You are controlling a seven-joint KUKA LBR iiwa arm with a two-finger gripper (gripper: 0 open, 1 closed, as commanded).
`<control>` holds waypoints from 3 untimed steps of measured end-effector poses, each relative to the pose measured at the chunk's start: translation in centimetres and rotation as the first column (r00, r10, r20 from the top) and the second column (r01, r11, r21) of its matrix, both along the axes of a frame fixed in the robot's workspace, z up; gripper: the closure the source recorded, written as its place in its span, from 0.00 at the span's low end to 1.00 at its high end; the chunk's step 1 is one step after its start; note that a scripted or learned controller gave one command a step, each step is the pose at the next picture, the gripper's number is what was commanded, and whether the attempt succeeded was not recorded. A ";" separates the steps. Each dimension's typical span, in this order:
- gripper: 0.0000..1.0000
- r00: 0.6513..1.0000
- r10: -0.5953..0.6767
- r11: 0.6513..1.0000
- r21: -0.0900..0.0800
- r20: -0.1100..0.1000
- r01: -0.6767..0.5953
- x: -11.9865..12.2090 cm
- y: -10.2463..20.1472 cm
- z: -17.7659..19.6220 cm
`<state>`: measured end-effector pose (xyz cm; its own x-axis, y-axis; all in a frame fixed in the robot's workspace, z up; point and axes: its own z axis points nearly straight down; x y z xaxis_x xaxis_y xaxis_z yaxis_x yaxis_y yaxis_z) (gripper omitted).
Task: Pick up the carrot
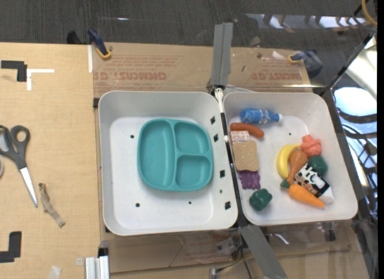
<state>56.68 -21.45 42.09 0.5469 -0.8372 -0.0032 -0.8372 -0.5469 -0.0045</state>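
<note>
Carrot (306, 197) lies in the right bin (341, 146), toward its front right corner, touching a black-and-white carton (313, 180); green pepper (261, 198) sits to its left, apart. Teal divided plate (176, 155) in left bin (117, 170). Pincer state: cannot tell.

Overhead slanted view, seemingly mid-distance, both bins (108, 152).

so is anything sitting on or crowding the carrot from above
Nothing lies on top of the carrot. The black-and-white carton presses against its upper side and the bin wall is close by, so a straight-down grasp looks open but tight.
</note>
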 end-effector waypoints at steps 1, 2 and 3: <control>1.00 0.963 0.271 0.963 -0.001 -0.001 -0.271 -1.8 0.5 -1.8; 1.00 0.921 0.389 0.921 0.000 0.000 -0.389 -4.2 -0.2 -2.2; 1.00 0.792 0.610 0.792 -0.003 0.005 -0.610 5.9 -0.6 -1.0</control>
<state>62.55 -22.01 41.09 0.9440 -0.3298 0.0019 -0.3298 -0.9440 -0.0066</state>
